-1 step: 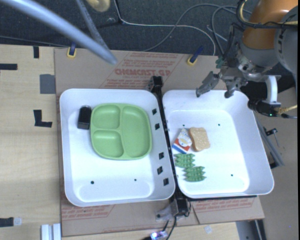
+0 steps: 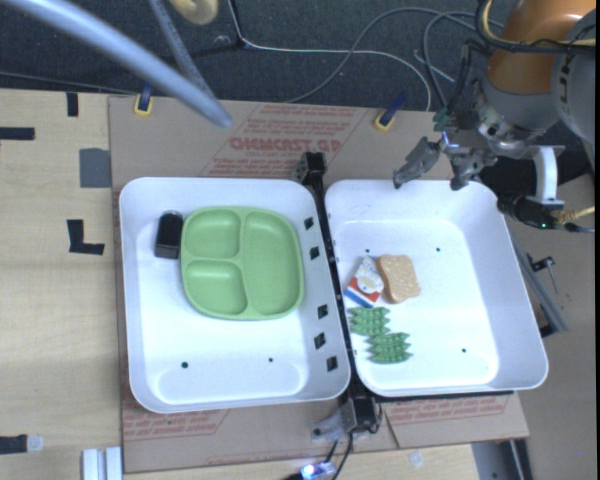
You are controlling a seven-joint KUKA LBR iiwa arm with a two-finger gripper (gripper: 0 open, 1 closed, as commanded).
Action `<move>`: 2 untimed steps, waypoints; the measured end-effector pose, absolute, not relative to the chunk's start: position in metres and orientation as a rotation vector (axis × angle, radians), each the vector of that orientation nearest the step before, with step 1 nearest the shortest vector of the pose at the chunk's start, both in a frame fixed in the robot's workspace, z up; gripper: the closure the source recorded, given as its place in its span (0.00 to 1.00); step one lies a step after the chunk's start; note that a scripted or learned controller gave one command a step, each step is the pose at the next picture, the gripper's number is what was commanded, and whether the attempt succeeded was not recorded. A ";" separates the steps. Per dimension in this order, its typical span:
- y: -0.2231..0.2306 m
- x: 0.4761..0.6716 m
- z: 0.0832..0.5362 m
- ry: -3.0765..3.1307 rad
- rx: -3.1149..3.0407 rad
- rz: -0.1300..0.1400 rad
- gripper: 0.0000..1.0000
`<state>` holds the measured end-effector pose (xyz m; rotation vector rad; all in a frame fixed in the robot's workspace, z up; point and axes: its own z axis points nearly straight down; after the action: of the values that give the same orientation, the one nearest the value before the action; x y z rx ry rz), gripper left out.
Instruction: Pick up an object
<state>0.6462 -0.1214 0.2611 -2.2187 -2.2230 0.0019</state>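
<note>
Above the right bin's (image 2: 500, 298) far rim, the gripper (image 2: 438, 166) hangs with jaws spread apart, grasping nothing.

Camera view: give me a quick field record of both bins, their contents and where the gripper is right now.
left bin: holds a green divided plate and a small black object touching the plate's left edge
right bin: holds a slice of bread, a red, white and blue packet beside it, and two green pea pods below them
gripper: above the right bin's far rim, fingers spread, nothing between them
items grasped: none
nearest items to gripper: bread and packet, both apart from it
</note>
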 end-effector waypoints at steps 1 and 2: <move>-0.123 0.637 0.213 -2.222 -2.219 0.005 0.00; -0.116 0.640 0.166 -2.221 -2.218 0.007 0.00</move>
<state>0.6398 -0.1164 0.1659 -2.2179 -2.2212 0.0074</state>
